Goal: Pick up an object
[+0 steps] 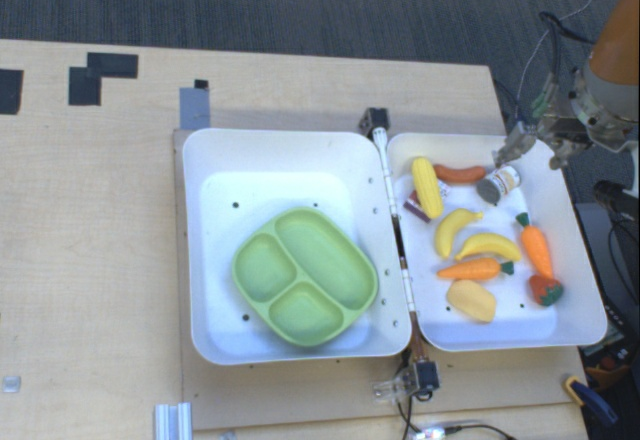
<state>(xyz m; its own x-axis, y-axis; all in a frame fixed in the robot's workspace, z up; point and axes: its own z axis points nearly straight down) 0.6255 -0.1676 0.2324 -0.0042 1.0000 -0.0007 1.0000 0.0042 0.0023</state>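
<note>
**Claw hovers at the far right corner of the toy-filled bin**

Claw (535, 140) at the end of the grey arm with an orange band (612, 48) sits over the upper right part of the right shallow white bin (580, 333). Two thin metal fingers (518, 143) show below the wrist, spread apart with nothing between them, so the claw is open and grips nothing. One fingertip is just beside a small grey-and-white cylindrical bottle (498, 184) that lies tilted on the bin floor; whether they touch cannot be told.

All the toy objects lie in this right bin. A yellow plastic corn cob (427, 187) lies near the bin's left side, with a red-orange sausage (460, 173) touching its upper end and reaching toward the bottle. A small dark red piece (415, 209) lies beside the cob's lower left. Below them two yellow bananas (455, 228) (490, 246) lie close together, and a slim orange carrot (470, 270) lies just under them. A pale yellow rounded lump (472, 300) sits nearest the front edge. Along the right side a larger orange carrot with a green top (537, 248) lies above a red-orange pepper with a green stem (545, 290).

In the left shallow white bin (200, 228) rests a light green three-compartment plastic plate (305, 276), well apart from the claw. Both bins stand on the pale wooden tabletop (90, 258).
</note>
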